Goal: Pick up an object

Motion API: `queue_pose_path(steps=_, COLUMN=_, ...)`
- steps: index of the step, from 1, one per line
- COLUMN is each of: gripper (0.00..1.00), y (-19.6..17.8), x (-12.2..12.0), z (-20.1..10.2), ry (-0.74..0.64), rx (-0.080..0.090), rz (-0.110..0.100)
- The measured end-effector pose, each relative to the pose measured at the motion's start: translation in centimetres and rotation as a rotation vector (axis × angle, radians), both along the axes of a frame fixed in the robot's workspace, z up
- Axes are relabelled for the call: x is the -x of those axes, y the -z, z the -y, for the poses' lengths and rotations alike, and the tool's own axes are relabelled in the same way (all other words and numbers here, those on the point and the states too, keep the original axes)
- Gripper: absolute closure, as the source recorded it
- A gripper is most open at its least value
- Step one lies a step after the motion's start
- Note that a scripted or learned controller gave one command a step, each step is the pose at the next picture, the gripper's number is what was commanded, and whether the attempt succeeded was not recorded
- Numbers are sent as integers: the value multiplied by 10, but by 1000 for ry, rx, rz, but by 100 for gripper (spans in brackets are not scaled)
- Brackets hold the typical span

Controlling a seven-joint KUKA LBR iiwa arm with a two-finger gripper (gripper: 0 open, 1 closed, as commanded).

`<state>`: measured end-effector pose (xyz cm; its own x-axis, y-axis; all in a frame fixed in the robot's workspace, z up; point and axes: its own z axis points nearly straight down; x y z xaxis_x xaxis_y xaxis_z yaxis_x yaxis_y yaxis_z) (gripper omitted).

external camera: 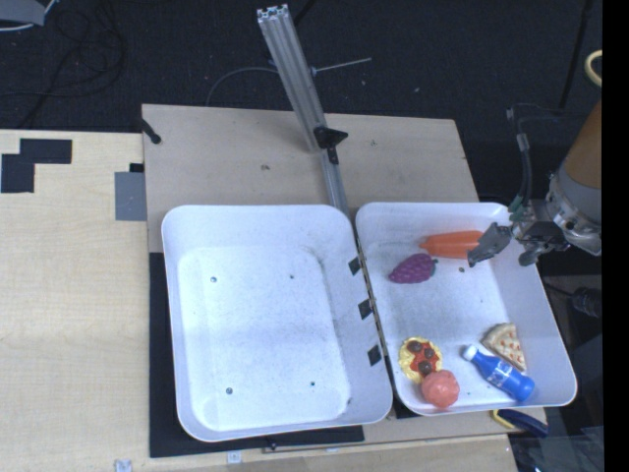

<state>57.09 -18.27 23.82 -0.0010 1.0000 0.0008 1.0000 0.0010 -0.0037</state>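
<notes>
My gripper [513, 248] hangs over the right edge of the right bin [462, 308], fingers spread open with nothing between them. Just left of its left finger lies an orange carrot [452, 243], and a purple grape bunch [412, 268] lies further left. Near the bin's front are a yellow piece with red spots [420, 356], a red ball [441, 388], a blue bottle [501, 375] and a pizza slice [506, 343].
The left bin [260, 318] sits beside the right one, joined by black clips [365, 308]. A slanted aluminium rail [300, 82] rises behind the bins. Black floor and cables lie beyond the bench.
</notes>
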Motion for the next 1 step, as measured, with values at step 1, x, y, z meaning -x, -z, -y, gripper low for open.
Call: queue_pose_path(steps=1, gripper=0, y=60, x=-6, z=-3, ry=0, rx=0, rz=-2)
